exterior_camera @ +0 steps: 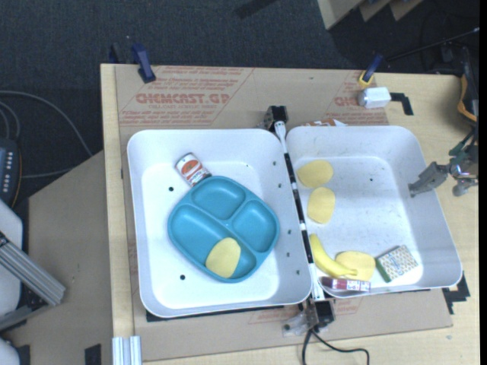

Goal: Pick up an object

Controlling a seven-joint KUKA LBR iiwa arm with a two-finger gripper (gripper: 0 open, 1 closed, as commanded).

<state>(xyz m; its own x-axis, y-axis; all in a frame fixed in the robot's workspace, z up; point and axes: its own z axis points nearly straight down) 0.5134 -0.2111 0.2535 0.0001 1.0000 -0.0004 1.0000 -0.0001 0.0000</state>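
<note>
Right now my claw (456, 172) sits at the 3 o'clock edge of the frame, just outside the right bin's (426, 204) rim, hanging over the counter (228, 90). Can't tell how far it's spread, too small & dark at that edge, and I see nothing in it.

Everything pickable lies toward 9 o'clock from me. Nearest by my read: the checkered block (397, 262), roughly 7 o'clock from the claw, lying against the bin's near wall; boxy, flat faces, prob the easiest squeeze. Just beside it at 9 is a yellow lump (356, 263) touching a banana (323, 255), whose long axis runs approx 11-to-5. A small red-and-white tube (346, 284) lies under them along the bin's near lip, axis 9-to-3. Further off, two smooth yellow ovals (315, 173) (322, 204) hug the wall by the divider, approx 9 o'clock.

Left bin (152, 204) is well apart: a glossy blue divided plate (221, 226) w/ a yellow piece (224, 257) in its near compartment, and a little can (192, 169) at its 11 o'clock.

Yellow items look rounded, smooth plastic, prob slippery.
</note>
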